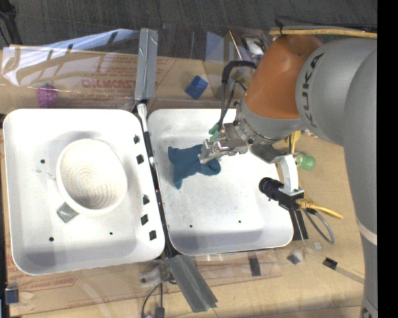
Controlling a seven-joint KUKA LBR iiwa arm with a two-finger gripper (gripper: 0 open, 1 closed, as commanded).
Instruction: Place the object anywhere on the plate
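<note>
Cloth (186,163) is lying in the right bin (252,234), not yet on the plate (91,176); I am reading the gripper (211,152) at its edge; grip state undeterminable; transfer is remaining.

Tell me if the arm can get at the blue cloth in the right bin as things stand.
Probably yes. The gripper is already at the blue cloth, over its right end, and nothing lies between them in the right bin. Whether it has a grip on the cloth cannot be told.
</note>
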